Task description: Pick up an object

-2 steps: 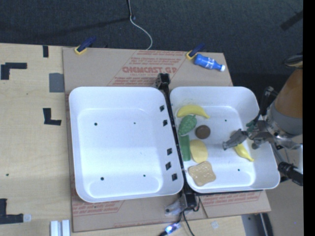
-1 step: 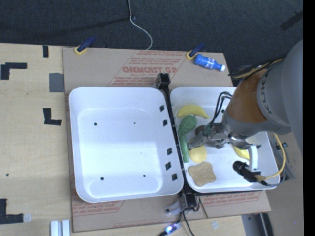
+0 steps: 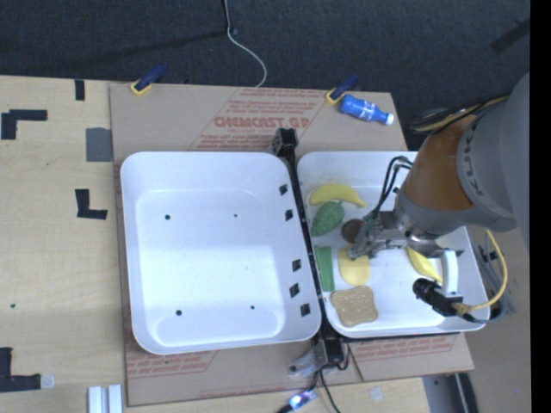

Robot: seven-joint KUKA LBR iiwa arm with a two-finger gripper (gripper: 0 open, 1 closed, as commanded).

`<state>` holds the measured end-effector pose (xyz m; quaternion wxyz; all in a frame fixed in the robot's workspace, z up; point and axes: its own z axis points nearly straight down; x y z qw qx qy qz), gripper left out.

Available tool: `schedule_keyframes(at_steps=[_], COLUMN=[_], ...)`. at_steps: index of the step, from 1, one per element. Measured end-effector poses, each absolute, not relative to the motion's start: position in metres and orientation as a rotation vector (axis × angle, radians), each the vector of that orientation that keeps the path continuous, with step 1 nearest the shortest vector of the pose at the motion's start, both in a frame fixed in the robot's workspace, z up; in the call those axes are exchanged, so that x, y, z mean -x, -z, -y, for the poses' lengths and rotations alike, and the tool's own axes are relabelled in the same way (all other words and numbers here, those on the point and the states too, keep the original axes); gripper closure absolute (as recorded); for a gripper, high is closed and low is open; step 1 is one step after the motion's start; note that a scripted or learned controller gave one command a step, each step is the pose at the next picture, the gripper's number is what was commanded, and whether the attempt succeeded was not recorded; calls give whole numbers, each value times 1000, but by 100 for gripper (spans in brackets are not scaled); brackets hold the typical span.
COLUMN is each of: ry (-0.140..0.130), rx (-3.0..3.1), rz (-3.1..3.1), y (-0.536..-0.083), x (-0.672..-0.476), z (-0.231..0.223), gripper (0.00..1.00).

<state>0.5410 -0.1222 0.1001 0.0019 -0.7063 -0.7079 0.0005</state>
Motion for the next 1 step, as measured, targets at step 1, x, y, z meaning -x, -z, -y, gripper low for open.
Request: schedule_keyframes(at_steps=[1], ry=[14], rx=[2218], rz=[2238], y=[-190], x=[-619], z=[73], gripper=[100])
